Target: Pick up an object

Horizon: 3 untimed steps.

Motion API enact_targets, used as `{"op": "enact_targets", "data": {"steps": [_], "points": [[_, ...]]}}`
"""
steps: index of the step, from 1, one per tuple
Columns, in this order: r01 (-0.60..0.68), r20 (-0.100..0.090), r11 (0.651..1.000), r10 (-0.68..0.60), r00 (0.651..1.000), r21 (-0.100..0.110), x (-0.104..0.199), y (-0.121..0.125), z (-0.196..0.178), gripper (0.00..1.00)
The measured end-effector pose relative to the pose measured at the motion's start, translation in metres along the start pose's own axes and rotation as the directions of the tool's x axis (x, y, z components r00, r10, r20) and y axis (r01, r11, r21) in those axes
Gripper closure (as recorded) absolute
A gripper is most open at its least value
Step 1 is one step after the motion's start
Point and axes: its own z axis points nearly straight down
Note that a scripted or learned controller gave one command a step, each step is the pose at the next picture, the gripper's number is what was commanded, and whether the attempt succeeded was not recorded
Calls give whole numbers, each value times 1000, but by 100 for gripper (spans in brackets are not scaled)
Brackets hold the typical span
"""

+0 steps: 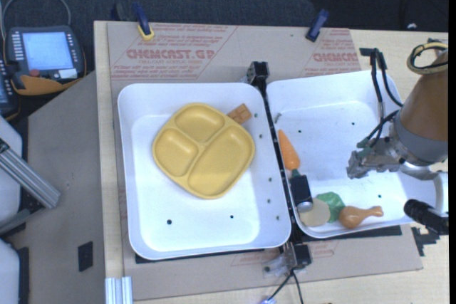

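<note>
Approach step. Claw [360,166] hangs over right bin [335,100], nothing in it; whether clenched or released, cannot tell. Candidates: carrot [288,150] at its 9 o'clock, drumstick [360,213] at 6. Next: descend squarely onto one. Yellow divided plate [204,149] fills left bin [142,224].

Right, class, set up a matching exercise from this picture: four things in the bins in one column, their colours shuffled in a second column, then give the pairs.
Things:
1. divided plate
2. carrot
3. drumstick
4. crumpled piece beside the drumstick

Colours:
A. green
B. yellow
C. brown
D. orange

Pairs: 1-B, 2-D, 3-C, 4-A
</note>
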Motion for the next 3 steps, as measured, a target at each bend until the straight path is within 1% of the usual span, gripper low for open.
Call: {"op": "enact_targets", "data": {"steps": [1, 2, 3], "points": [[1, 0, 1000, -1, 1000, 1, -9, -1, -47, 100], [2, 1, 1000, -2, 1000, -4, -18, 6, -105, 100], [4, -3, 1000, -4, 1000, 5, 28, 27, -88, 100]]}}
